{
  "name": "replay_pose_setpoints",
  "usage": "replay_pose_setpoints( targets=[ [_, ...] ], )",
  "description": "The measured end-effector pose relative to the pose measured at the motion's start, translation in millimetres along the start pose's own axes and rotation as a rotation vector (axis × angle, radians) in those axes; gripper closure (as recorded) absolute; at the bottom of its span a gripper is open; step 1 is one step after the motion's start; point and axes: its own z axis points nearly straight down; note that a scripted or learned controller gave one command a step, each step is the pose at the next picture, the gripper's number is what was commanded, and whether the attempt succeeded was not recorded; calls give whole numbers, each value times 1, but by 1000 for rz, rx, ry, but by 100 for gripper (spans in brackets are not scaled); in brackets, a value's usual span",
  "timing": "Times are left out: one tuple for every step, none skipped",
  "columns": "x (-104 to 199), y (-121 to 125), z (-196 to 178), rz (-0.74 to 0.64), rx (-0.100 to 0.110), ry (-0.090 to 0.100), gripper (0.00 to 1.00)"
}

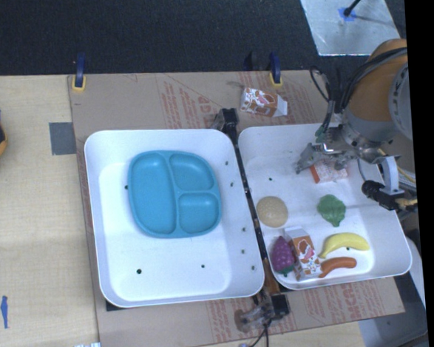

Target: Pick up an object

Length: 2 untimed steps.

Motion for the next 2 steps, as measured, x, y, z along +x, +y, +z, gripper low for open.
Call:
replay_pose_setpoints(
  targets=[
    [-29, -3, -42, 4, 3, 3, 0],
    [0, -8, -10, 1, 6, 3, 0]
  ],
)
